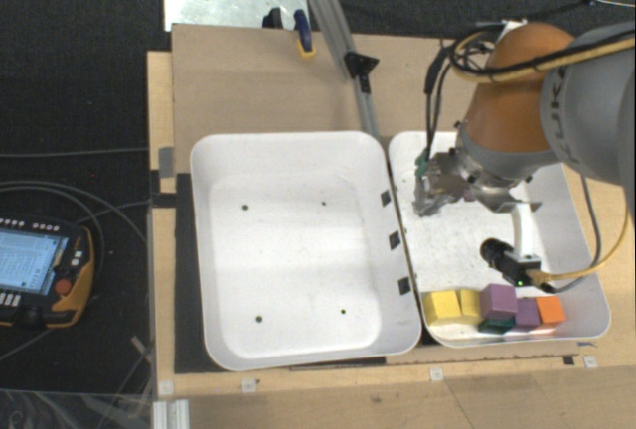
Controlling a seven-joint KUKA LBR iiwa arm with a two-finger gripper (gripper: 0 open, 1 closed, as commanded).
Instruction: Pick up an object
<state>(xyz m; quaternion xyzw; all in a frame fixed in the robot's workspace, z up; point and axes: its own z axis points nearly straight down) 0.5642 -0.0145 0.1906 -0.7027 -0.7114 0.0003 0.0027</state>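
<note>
- Gripper [429, 195] hangs over upper-left part of right bin [576, 228], near the wall shared w/ left bin [214, 248]; can't tell if claw is released or clenched, nothing seen held.
- Objs bunched along right bin's near wall: yellow block [452, 306] leftmost, then purple block [500, 299], dark green piece [494, 325] just in front of it, orange block [552, 310] rightmost.
- Blocks well apart from gripper.
- Teach pendant [40, 268] lies far left of left bin, off bench.

Two bins [298, 357]; perhaps five blocks [452, 306].
</note>
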